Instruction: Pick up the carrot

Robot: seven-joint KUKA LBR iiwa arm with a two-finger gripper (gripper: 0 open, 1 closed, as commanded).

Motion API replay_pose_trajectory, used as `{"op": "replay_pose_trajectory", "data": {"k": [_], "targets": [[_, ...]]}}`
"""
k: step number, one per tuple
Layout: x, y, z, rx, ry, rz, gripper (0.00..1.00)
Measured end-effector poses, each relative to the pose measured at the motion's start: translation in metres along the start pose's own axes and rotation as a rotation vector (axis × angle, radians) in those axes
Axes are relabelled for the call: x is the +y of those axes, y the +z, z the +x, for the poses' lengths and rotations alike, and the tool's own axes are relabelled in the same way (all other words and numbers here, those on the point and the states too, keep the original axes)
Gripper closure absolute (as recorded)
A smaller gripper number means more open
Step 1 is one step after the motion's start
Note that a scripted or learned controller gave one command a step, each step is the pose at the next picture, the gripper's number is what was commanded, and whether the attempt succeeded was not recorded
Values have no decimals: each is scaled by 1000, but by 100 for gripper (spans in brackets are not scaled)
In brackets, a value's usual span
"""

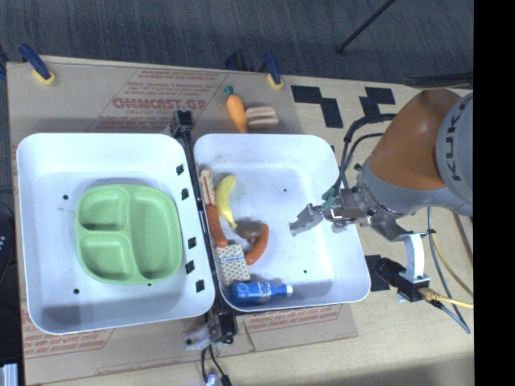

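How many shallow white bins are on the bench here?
2. The left shallow white bin holds a green divided plate; the right shallow white bin holds the food items.

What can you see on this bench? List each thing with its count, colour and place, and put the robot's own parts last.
bins: 2, white, side by side
plate: 1, green, in left bin
carrot: 1, orange, on bench above right bin
wooden block: 1, tan, beside carrot
banana: 1, yellow, right bin
sausage: 1, red-brown, right bin
bottle: 1, blue, right bin's lower edge
clamps: 2, blue, bench's top edge
arm: 1, grey and orange, right
tool: 1, grey, over right bin
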State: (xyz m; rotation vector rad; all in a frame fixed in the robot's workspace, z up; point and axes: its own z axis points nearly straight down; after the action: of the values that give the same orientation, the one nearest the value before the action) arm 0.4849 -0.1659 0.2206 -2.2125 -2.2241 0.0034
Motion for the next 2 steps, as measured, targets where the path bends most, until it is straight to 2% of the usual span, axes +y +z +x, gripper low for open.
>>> {"op": "replay_pose_trajectory", "data": {"k": [1, 2], "targets": [[-9, -103, -42, -3, 8, -4, 0], [-9, -8, -8, 0, 281, 1, 0]]}}
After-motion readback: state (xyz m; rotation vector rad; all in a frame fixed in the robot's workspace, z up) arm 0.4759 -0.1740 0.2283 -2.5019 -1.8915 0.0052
